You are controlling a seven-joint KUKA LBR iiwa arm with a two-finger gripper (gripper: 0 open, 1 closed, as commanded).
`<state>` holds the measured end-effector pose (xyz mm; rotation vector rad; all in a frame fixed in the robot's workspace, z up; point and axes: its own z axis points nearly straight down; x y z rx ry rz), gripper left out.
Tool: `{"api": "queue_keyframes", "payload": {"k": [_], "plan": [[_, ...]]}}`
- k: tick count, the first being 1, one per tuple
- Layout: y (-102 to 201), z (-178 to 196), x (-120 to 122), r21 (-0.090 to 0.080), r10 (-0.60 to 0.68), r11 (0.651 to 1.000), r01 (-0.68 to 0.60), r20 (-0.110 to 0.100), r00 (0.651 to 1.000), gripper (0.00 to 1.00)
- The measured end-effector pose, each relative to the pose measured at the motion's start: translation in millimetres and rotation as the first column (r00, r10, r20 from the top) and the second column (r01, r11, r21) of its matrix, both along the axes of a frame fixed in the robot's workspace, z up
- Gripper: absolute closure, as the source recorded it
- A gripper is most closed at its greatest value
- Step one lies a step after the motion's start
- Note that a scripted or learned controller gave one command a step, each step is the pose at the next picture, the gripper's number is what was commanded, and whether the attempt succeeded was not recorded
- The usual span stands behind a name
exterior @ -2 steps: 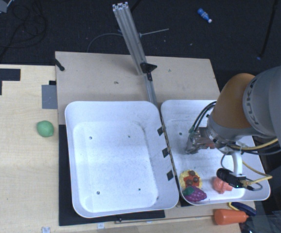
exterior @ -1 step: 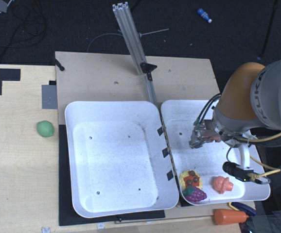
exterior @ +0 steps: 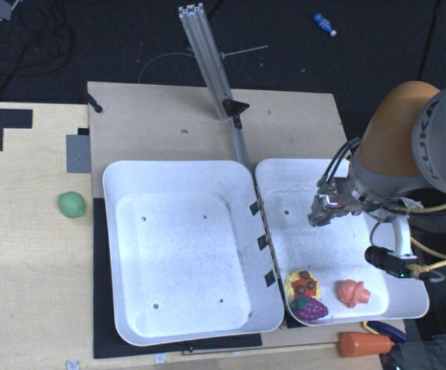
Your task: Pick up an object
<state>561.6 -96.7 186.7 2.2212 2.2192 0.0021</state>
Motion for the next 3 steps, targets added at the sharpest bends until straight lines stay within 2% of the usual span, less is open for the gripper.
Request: {"api": "queue_keyframes", "payload": {"k": [1,2,3], "plan": [[-1,48,1,0.0,0.0,1.0,0.0,0.002,1.0,1.0],[60,42,7,0.001,0.005,1.0,-0.005,-0.003,1.0,1.0],[102,37,15,0.0,0.003,1.0,-0.003,-0.003,1.0,1.0]]}}
